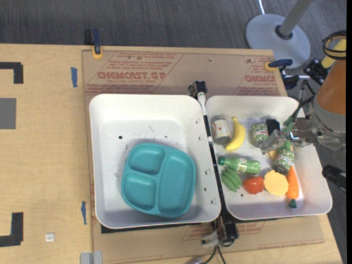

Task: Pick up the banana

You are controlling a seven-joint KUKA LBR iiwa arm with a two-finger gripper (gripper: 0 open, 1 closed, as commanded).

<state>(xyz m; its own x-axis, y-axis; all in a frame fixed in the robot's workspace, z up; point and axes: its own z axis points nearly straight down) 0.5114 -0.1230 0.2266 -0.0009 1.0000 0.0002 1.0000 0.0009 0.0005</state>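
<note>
my gripper hangs over the right bin, above a green-labelled bottle; whether it is released or clenched i cannot tell. the banana lies to its left, in that bin's far-left part, long axis running far to near with a slight curve. a small can sits just beside it on the left, another can between us. room is tight; the bin wall is close.
</note>
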